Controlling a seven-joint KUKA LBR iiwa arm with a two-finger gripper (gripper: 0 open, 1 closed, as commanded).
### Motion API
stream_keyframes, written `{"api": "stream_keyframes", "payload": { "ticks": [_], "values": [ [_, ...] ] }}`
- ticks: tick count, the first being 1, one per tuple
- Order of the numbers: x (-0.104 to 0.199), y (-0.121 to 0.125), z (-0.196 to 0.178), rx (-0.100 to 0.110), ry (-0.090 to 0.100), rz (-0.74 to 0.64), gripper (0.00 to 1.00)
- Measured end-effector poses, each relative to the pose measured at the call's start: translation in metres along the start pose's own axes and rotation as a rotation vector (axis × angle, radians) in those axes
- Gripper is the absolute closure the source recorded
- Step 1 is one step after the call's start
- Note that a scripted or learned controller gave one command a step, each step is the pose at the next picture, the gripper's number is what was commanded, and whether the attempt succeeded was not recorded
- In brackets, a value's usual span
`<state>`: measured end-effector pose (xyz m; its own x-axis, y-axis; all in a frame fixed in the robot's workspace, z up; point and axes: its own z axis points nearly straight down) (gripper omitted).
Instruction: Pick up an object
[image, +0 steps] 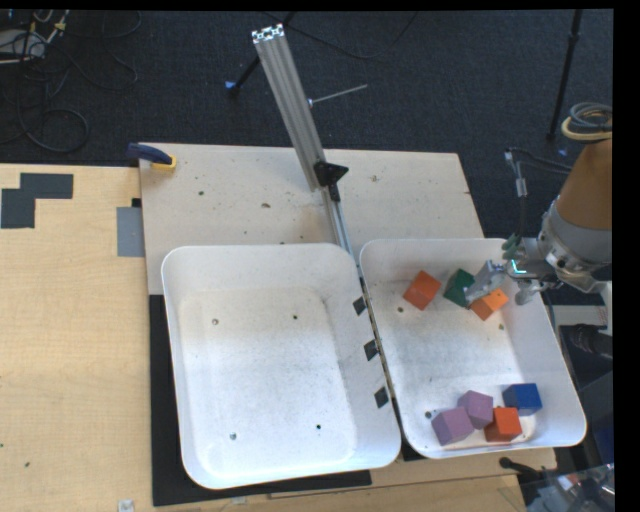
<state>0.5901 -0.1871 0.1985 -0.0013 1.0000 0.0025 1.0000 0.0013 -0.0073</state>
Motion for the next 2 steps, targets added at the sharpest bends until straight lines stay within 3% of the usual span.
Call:
{"api": "stream_keyframes", "payload": {
  "ticks": [1,2],
  "values": [
    [0.000,0.001,-0.002,-0.004,-0.001,-0.001,0.00],
    [0.009,0.003,0.049,0.001,0.000,-0.001,0.00]
  ]
}}
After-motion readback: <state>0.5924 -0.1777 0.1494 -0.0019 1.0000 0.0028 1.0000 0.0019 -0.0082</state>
